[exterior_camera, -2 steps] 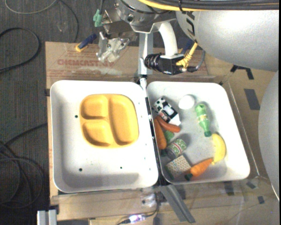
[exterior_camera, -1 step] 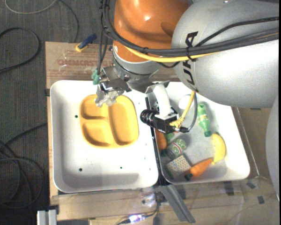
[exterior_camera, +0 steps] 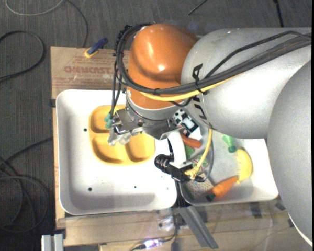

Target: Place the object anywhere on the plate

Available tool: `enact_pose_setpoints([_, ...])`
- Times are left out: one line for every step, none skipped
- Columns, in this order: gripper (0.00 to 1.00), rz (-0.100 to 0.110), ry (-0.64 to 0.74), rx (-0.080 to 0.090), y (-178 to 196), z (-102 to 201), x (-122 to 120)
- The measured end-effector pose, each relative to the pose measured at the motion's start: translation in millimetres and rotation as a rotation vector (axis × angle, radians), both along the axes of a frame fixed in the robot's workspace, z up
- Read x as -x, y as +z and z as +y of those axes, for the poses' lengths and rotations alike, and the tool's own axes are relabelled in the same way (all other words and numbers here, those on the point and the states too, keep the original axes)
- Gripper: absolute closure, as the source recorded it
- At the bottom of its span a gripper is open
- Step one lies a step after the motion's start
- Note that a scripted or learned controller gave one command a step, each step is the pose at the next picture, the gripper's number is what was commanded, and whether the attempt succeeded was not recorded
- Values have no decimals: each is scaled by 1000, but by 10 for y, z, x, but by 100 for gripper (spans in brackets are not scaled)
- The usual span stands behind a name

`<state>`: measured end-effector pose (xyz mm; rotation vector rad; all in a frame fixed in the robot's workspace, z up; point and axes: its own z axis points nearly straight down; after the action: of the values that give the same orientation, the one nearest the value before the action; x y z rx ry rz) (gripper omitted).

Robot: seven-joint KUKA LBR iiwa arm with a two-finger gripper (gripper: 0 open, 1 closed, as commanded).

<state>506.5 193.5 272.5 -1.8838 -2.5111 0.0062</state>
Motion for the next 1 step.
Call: enact_pose_setpoints([100, -2, 126, 0, -265, -648, -651])
